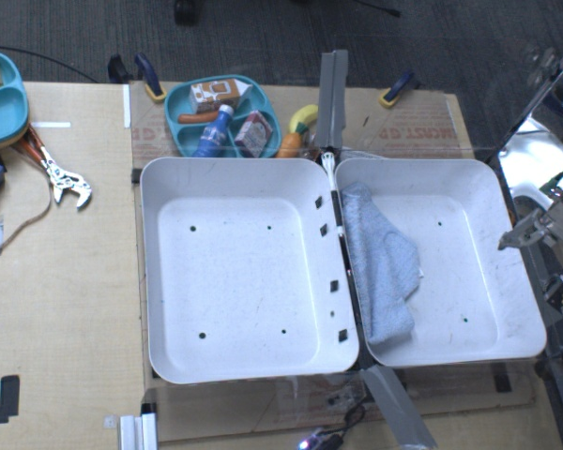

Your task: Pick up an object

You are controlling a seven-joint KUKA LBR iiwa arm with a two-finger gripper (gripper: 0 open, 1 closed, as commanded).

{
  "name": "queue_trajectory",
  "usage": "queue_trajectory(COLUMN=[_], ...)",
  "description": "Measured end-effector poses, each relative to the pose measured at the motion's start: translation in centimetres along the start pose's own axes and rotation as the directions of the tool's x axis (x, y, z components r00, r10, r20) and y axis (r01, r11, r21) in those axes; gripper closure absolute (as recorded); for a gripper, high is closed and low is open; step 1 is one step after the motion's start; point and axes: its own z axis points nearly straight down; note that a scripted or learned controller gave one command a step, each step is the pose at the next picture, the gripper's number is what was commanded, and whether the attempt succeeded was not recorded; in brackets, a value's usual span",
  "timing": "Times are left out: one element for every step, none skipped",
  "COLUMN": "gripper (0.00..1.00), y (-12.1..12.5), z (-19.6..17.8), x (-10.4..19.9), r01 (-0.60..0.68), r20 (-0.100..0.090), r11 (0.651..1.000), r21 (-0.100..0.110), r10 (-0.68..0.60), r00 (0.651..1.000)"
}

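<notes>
Two white bins sit side by side on the bench. A grey cloth lies crumpled in the right bin, along its left wall. The gripper sits at that bin's right rim, well apart from the cloth; its finger position cannot be determined. The left bin adjoins it.

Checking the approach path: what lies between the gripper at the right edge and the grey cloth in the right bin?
In the camera view, only bare white bin floor lies between the gripper and the grey cloth.
</notes>
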Motion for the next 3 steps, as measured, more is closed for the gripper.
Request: queue_trajectory(gripper=[0.00,0.00,0.00], y=[-1.1,-4.5,0.1], z=[-12.4,0.6,-0.6], x=[1.0,5.4,0.1], r01=[0.068,0.063,-0.034], r20=[0.001,0.001,0.001], r11=[0.998,0.998,0.999], r21=[0.000,0.003,0.001], r10=[-0.068,-0.063,0.034], r00=[0.998,0.998,0.999])
